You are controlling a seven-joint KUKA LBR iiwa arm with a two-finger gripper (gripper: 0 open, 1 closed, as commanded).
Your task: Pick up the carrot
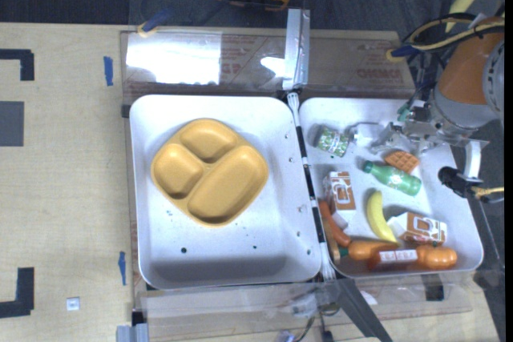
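The carrot (pixel 331 226) is a slim orange-red piece lying along the left wall of the right bin (pixel 465 200), near its front. Its lower end is tucked among other items. My gripper (pixel 398 139) hangs over the back of the right bin, just above a brown waffle piece (pixel 401 162) and well behind and to the right of the carrot. Nothing is visibly held in it. The grey arm with its orange band (pixel 469 76) comes in from the upper right.
The right bin also holds a green can (pixel 331 141), a green bottle (pixel 393 177), a banana (pixel 380 215), two small cartons (pixel 342 191) (pixel 423 230) and a labelled orange sausage (pixel 405 256) along the front. A yellow divided plate (pixel 210 170) lies in the left bin (pixel 160 252).
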